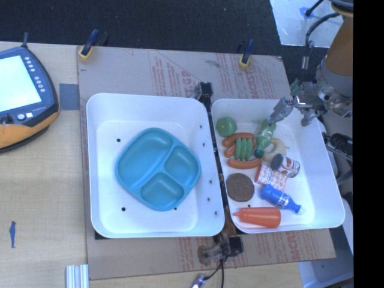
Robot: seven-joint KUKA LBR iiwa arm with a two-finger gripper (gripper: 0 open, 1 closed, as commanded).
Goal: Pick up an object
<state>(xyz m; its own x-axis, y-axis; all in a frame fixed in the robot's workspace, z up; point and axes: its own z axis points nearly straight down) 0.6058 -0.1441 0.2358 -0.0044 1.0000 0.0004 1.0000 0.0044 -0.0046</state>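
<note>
- The counter (pixel 42 191) is pale wood, with a sheet of brown printed cardboard (pixel 180 71) laid over its middle and held at the far edge by two clamps (pixel 89 44).
- The left bin (pixel 99 161) is a shallow white tray; a blue divided plate (pixel 158 168) with three compartments lies flat in it, turned at a slant.
- The right bin (pixel 321 173) sits just beside the left one, their rims touching along the centre line. All the small things lie in it, bunched toward its left half.
- The arm (pixel 339 53) enters from the right, an orange band above grey wrist parts.
- A teach pendant (pixel 24 95) with a pale screen and orange casing rests on the counter at far left, well apart from the bins.
- The jaws (pixel 292 108) hang over the far right part of the right bin, tilted toward the pile. One grey finger points down-left; whether they are spread or closed I cannot tell, and nothing shows between them.
- An orange carrot-like piece (pixel 259 217) lies along the near rim.
- A hot dog (pixel 242 147) with green strips on it lies near the middle.
- A brown round patty (pixel 240 186) lies flat below it.
- A blue bottle (pixel 279 198) lies on its side, just right of the patty.
- A small red-and-white can (pixel 287 166) lies above the bottle.
- A green round fruit (pixel 226 126) sits at the far left of the pile.
</note>
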